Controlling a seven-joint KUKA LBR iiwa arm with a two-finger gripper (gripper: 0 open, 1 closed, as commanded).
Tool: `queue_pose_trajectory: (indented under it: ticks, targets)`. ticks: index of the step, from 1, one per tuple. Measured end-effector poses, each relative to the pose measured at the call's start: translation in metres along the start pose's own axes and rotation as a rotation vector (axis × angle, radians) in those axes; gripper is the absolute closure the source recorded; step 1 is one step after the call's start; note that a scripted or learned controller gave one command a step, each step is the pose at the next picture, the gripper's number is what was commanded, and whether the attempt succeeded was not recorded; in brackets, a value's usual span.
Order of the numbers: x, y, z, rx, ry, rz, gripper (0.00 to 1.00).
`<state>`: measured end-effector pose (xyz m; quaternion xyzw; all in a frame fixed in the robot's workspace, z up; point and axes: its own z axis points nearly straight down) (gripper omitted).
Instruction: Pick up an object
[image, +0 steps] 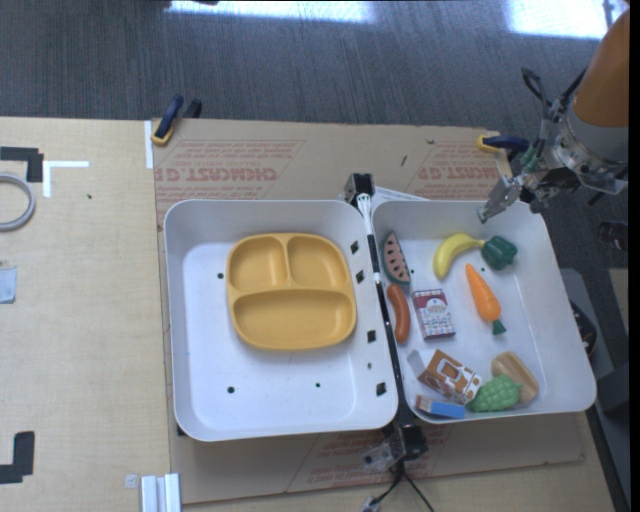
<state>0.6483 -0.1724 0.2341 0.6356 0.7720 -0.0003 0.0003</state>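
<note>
Above the right bin's (560, 300) far rim, hand (497, 205) hovers, grip state unclear, nothing picked yet; banana (455, 252) nearest.

the arm (608, 85) reaches in from the right, its pincer (505, 197) angled down-left.

Robotics lab bench.
Two white bins (190, 330) clamped over cardboard sheet (240, 165) on a plywood benchtop (70, 330); toy food, grey carpet (300, 60), robot arm (605, 90) at right.
</note>
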Motion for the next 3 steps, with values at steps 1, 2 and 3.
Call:
queue_pose_trajectory:
  ticks: [1,2,3]
  targets:
    - [0.032,-0.026,0.142,0.0,0.001,0.245,0.0]
    - [0.031,-0.026,0.132,-0.001,0.0,0.247,1.0]
    - [0.073,-0.063,-0.002,-0.001,0.0,0.25,1.0]
